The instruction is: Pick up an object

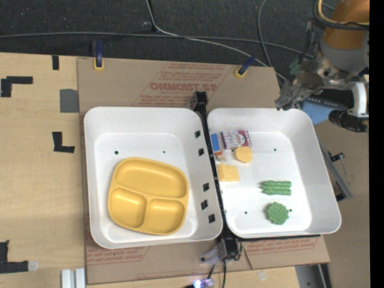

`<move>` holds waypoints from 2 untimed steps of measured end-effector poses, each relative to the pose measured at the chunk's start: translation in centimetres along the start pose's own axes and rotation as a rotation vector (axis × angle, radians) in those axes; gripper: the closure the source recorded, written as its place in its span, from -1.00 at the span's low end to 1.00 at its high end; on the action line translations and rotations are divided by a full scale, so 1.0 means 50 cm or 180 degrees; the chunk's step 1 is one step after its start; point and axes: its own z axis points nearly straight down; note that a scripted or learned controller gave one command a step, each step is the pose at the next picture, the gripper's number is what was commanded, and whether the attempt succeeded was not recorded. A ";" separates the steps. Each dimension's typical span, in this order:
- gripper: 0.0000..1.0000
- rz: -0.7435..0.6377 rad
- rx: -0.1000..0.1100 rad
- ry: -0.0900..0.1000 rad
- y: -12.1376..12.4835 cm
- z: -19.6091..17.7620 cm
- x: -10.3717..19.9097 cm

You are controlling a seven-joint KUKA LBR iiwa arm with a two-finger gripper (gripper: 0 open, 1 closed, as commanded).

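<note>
Resting on a sheet of brown cardboard (180, 83) printed with red lettering, two white bins sat side by side, the cardboard itself clamped to a pale wooden bench (36, 179) by a yellow clip (98, 63) at its far left corner and another (242, 71) toward the far right. Black tape marks (59, 141) dotted the bench to the left. Beyond the bench lay a dark floor (72, 11) crossed by black cables (180, 35).

The left bin (96, 122) held a yellow tray (148, 195) with three compartments, lying flat. The right bin (312, 179) held the small things: a blue and purple packet (230, 141) near its far left corner, a round yellow piece (243, 155) touching the packet's near edge, a square yellow slice (228, 173) just nearer than that, green beans (276, 188) toward the middle, and a round green broccoli (276, 213) near the front wall. All of them lay on the bin floor, apart from the arm.

The arm (345, 23), grey below its orange band, came in at the upper right. Its gripper (289, 99) hung outside the right bin's far right corner, over the cardboard edge, well apart from every item. How wide the fingers stood could not be told; nothing showed between them.
</note>
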 end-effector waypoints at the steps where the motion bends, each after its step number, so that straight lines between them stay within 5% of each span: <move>1: 1.00 0.0002 0.0005 -0.0002 -0.042 0.038 0.104; 2: 1.00 0.0001 0.0001 -0.0001 -0.068 0.044 0.195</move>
